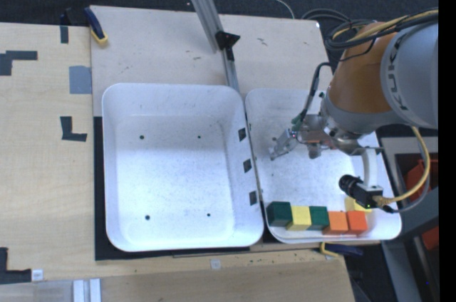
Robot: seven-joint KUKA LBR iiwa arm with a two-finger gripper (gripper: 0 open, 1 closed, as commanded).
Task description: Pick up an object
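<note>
Along the near wall of the right bin [285,108] lies a row of blocks: a dark green block [278,213], a yellow block [301,216], a second green block [318,216], an orange block [338,221] and a red-orange block [356,221]. Another yellow block [354,204] peeks out behind the row at the right. My gripper [279,148] hangs over the middle of the right bin, well above the row, pointing left. Its fingers look spread with nothing between them.
The left bin [171,165] sits beside the right one, sharing a raised divider with black clips [247,165]. A metal pole [206,5] slants in from the top. Cables [413,183] trail off the arm at the right.
</note>
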